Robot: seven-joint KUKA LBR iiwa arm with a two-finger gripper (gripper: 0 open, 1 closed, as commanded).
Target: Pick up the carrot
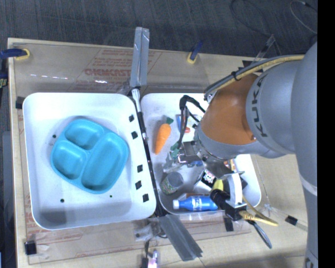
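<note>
The orange carrot (162, 137) with a green top lies in the right bin (156, 108), close to its left wall and pointing toward the front. My gripper (177, 153) hangs just right of and below the carrot, under the grey arm's orange band. Nothing in this view shows the carrot held. The arm hides most of the right side of the bin.
A grey metal cup (172, 181) and a blue bottle (198, 204) lie at the front of the right bin. The left bin (39, 205) holds a blue divided plate (89, 155). A divider wall with black clips (139, 169) separates the bins.
</note>
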